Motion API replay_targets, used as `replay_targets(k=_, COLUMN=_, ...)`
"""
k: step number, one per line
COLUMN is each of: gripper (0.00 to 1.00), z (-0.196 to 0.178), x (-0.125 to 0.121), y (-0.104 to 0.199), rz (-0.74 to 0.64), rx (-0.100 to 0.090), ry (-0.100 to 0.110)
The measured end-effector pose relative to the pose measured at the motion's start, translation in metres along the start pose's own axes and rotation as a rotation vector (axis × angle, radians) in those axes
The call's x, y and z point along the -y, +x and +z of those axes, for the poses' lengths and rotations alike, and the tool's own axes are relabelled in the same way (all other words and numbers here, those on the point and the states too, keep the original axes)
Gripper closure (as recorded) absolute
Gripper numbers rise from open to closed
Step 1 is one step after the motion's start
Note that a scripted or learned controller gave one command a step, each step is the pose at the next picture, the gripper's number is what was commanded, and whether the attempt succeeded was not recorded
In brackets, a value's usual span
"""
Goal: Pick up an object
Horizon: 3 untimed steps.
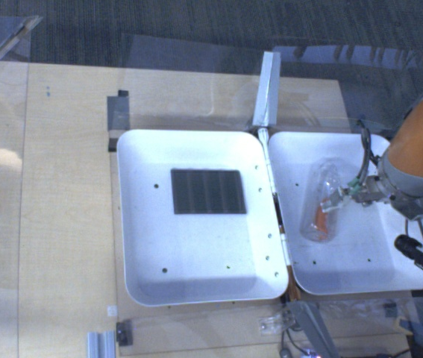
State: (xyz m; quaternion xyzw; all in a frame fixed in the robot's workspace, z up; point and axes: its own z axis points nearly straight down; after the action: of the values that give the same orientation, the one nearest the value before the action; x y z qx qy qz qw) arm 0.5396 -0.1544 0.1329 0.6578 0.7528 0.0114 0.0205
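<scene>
Clear plastic bag (324,207) with an orange bit inside lies mid-right of the frame, in the right bin (360,271); our fingers (343,195) touch its edge, we cannot tell their spread; we should pinch the crumpled film, lift slowly

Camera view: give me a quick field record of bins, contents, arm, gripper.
left bin: white, shallow; dark ribbed rectangular panel lies flat near its middle
right bin: white, shallow; holds a clear plastic bag with something orange inside
arm: grey with an orange band, reaching in over the right bin's right side
gripper: at the clear plastic bag's right edge
grasp: cannot confirm; the bag appears to rest on the bin floor
task state: pick not yet shown as done
</scene>
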Motion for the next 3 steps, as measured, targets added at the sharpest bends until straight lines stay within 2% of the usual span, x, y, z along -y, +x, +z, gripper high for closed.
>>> replay_targets(k=1, gripper=0.0, z=0.003, x=-0.005, y=0.016, rz=-0.052, rx=0.003, ry=-0.015)
replay_targets(k=3, gripper=0.0, z=0.005, x=-0.015, y=0.028, rz=-0.082, rx=0.005, ry=-0.025)
